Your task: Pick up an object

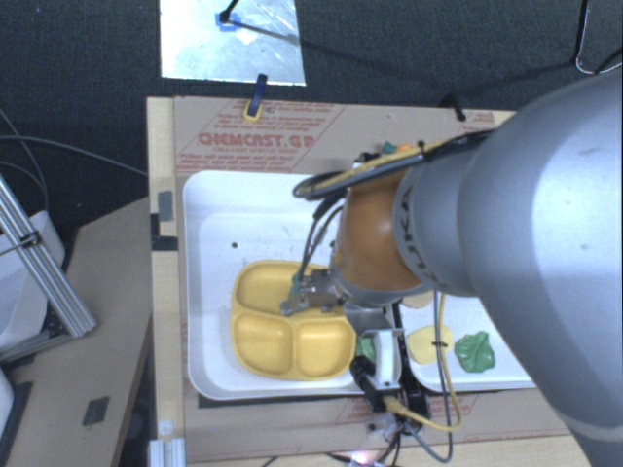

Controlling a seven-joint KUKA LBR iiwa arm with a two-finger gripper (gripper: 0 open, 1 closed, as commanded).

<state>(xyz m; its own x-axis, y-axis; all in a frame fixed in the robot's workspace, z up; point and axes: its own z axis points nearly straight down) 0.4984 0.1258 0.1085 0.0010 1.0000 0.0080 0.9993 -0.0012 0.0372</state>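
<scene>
In the left white bin [209, 261] one yellow divided tray [282, 321] is lying flat, toward the near right part – its long axis is running from far-left to near-right. The grey arm [506, 222] is reaching in from the right, and its gripper [310, 295] is hanging over the tray's right edge; the jaws' state I cannot tell. In the right bin [506, 382] one pale yellow piece [425, 343] and one green piece [474, 350] are lying.

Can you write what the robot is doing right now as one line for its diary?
arm: over bins, reaching from right | gripper: above yellow divided tray in left bin | right bin: green piece, pale yellow piece | held: not visible
</scene>
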